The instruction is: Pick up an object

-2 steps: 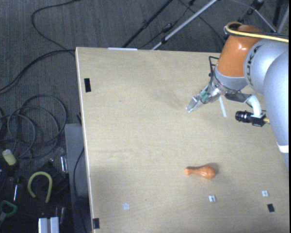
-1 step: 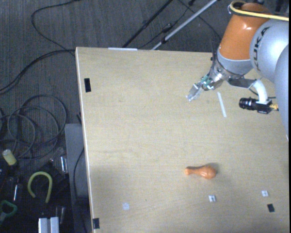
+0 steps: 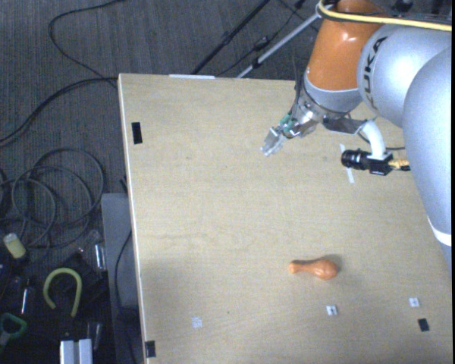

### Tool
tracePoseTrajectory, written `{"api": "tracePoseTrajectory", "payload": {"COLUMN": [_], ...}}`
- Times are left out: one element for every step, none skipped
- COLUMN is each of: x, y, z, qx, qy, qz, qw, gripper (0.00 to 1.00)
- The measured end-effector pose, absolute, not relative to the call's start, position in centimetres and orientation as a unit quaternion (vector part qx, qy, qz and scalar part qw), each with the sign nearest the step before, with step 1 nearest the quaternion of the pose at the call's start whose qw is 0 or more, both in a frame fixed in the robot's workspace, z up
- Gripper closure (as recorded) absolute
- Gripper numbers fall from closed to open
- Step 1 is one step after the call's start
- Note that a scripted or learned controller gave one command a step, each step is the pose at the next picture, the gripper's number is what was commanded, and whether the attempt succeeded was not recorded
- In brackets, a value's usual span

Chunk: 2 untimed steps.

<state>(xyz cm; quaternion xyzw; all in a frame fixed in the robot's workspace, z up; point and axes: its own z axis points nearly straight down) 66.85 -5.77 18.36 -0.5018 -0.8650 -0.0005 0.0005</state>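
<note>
An orange, pear-shaped object lies on its side on the tan board, toward the front and right of the middle, with its narrow end pointing left. My gripper hangs over the back half of the board, well behind the orange object and slightly to its left. Nothing shows in the gripper. The grey arm with its orange band comes in from the upper right and hides the board's far right corner.
Small white and black markers dot the board's front right, and a black tag sits near its left edge. Beyond the left edge, cables and tools lie on the dark floor.
</note>
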Motion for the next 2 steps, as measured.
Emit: {"api": "tracePoseTrajectory", "payload": {"x": [64.9, 63.5], "y": [-10.8, -16.2], "z": [20.9, 19.4], "qx": [-0.599, -0.521], "qy": [-0.801, -0.853], "qz": [0.0003, 0.0011], "qw": [0.0, 0.0], "gripper": [1.0, 1.0]}}
